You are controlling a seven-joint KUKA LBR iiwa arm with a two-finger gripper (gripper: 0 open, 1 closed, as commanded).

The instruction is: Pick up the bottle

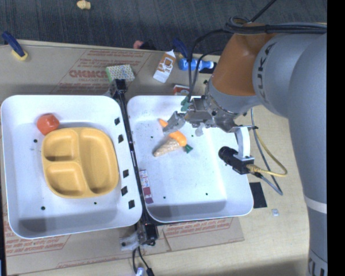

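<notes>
Left bin [23, 211]: a yellow divided plate [80, 161] lies flat, and a small orange-red item [48, 123] sits just beyond its far-left corner. Right bin [178, 209]: a tan, tapered object, apparently the bottle [166, 148], lies on its side near the middle, touching a carrot-like orange piece [177, 137]. The gripper [187, 118] hangs just above these at the bin's far side. The wrist body crowds the view, so whether it is spread or clenched cannot be determined.

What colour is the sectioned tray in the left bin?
Yellow: the sectioned tray shows best in the camera view, beside an orange-red object.
</notes>
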